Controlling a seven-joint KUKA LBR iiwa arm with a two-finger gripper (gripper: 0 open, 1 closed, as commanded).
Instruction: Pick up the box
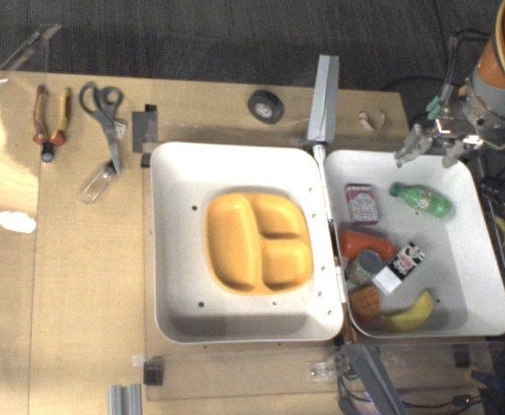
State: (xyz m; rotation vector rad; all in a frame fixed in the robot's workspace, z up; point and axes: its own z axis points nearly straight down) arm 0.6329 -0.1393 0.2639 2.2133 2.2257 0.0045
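Glossy white plastic bins [235,158]

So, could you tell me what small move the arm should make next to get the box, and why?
Probably shift the gripper toward the left bin and forward until it stands above the box. The gripper sits open at the far rim of the right bin, holding nothing, while the box lies flat near the divider, apart from the green bottle.

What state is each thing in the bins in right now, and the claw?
box: lying flat, untouched
green bottle: on its side
banana: lying near front wall
yellow tray: upright in left bin
claw: open, above right bin's back edge, holding nothing
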